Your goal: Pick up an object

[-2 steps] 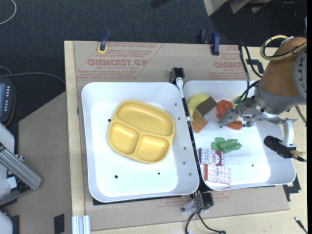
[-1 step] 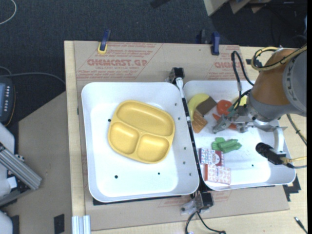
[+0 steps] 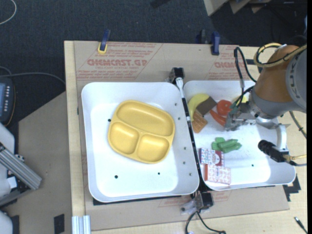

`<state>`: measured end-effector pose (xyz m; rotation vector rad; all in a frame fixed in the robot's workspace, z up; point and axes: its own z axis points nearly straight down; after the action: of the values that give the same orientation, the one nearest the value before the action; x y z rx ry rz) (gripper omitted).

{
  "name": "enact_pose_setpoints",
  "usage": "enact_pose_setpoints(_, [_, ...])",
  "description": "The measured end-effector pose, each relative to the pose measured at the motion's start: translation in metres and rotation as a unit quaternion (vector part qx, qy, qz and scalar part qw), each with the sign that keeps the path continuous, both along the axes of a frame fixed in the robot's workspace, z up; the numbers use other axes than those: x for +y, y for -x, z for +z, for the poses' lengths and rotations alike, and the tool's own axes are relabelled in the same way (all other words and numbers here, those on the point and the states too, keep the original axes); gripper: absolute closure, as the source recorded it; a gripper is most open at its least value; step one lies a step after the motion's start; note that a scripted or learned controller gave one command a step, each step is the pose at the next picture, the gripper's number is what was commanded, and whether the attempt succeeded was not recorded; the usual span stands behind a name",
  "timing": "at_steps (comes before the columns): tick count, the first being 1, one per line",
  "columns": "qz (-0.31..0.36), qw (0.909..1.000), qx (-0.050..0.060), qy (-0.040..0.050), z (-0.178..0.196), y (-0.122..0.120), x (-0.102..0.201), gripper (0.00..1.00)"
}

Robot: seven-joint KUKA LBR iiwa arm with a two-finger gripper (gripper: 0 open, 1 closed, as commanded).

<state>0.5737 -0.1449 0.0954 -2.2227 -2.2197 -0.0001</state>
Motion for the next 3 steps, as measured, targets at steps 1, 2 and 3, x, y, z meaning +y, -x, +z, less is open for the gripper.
enact_pose_setpoints(1, [0.001, 1.0, -0.003, 0.0011, 0.048, -0.01, 0.0, 1.0])
enact_pose_setpoints(2, [0.001, 1.0, -0.002, 0.0009, 0.091, -0.008, 0.001, 1.0])
enact_pose_setpoints(3, [0.001, 1.0, -0.003, 0.0011, 0.132, -0.009, 0.001, 1.0])
